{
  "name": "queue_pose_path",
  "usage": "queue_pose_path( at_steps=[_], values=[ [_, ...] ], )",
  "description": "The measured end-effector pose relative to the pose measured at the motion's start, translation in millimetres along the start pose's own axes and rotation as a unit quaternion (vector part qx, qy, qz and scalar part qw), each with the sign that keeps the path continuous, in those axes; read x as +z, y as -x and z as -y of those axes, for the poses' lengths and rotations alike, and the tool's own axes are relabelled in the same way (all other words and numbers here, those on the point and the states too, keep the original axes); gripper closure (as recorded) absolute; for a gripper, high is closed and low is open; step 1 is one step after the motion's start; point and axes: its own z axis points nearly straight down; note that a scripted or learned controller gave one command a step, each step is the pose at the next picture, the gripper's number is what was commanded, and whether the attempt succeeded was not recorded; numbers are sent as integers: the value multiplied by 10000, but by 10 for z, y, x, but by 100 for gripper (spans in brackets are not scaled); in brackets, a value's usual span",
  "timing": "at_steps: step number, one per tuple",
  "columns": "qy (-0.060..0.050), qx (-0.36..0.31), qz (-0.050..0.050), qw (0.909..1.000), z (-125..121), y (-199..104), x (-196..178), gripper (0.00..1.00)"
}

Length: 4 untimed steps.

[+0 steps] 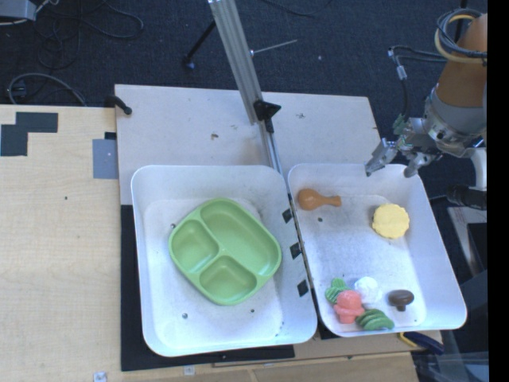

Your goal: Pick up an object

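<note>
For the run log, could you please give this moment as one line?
gripper: open, holding nothing, above right bin far edge | yellow object: in bin, untouched

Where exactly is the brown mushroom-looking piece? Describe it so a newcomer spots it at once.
Start at the right-hand white bin, the one without the green divided plate. Go to its near right corner, where a small cluster of pink, white and green pieces lies. The brown mushroom-shaped piece sits just right of that cluster, and it is the one dark brown thing there, far smaller than the yellow round piece farther back.
</note>
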Motion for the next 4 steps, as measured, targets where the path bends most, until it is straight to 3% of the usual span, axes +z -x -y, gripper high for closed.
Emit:
queue_pose_path(
  at_steps=[1, 3, 4],
  values=[
    [-3, -6, 0, 10000, 0, -2, 0, 0],
    [-30, 15, -6, 10000, 32, 28, 1218, 0],
    [-10, 7, -2, 10000, 35, 15, 1401, 0]
  ],
)
